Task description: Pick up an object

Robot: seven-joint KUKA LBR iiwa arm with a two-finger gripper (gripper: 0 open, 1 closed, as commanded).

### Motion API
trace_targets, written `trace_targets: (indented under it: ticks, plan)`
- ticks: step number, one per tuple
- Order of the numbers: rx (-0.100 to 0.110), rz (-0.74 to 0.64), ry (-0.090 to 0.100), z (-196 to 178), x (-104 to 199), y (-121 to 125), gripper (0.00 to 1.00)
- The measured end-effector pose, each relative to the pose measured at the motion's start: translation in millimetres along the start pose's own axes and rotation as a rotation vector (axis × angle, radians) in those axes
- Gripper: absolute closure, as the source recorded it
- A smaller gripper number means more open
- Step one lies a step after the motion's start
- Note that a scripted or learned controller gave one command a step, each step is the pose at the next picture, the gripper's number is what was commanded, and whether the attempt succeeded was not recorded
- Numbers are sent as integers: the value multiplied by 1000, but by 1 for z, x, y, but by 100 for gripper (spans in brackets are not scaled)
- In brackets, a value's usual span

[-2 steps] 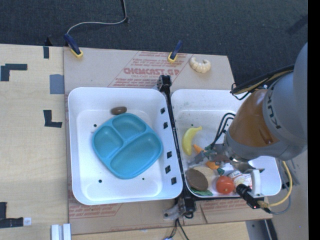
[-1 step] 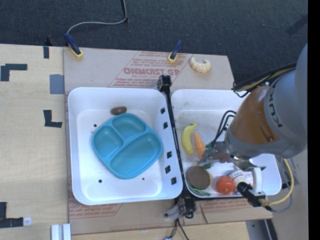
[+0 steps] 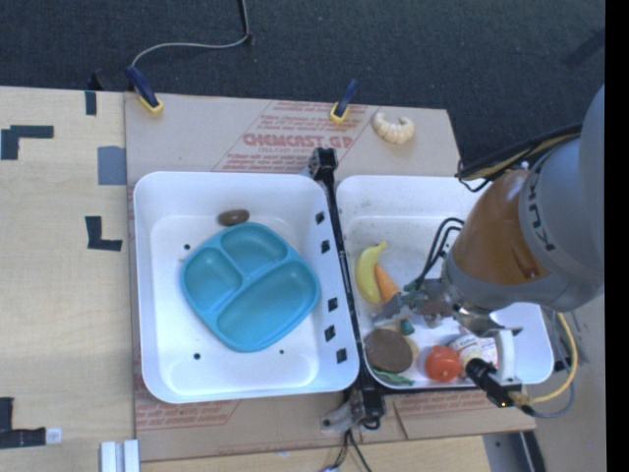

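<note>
My gripper [image 3: 401,306] hangs low over the right bin [image 3: 432,195], in its front-left part, under the grey arm with its orange band [image 3: 496,239]. Just to its left lie a yellow banana [image 3: 368,269] and an orange carrot [image 3: 386,283], the carrot's end right beside the gripper. In front of the gripper sit a brown round object [image 3: 390,350], a red tomato [image 3: 443,363] and a white labelled item [image 3: 484,346]. The arm hides the bin's right half.
The left bin [image 3: 157,264] holds a blue divided plate [image 3: 251,285] and a small brown lump [image 3: 234,217] behind it. A black divider [image 3: 332,254] runs between the bins. A pale curled object [image 3: 394,127] lies on the cardboard behind the right bin.
</note>
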State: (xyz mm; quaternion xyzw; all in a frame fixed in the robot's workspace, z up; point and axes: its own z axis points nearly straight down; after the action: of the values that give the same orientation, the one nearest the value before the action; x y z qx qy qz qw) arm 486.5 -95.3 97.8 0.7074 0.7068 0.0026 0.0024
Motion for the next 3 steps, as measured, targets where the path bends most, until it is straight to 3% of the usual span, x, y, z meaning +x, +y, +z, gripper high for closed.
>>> trace_targets:
  ticks: [1, 2, 3]
  plan:
    - [9, -1, -1, 4, -13, 52, 0]
    - [-1, -1, -5, 11, -8, 40, 0]
    - [0, -1, -3, 11, -1, 6, 0]
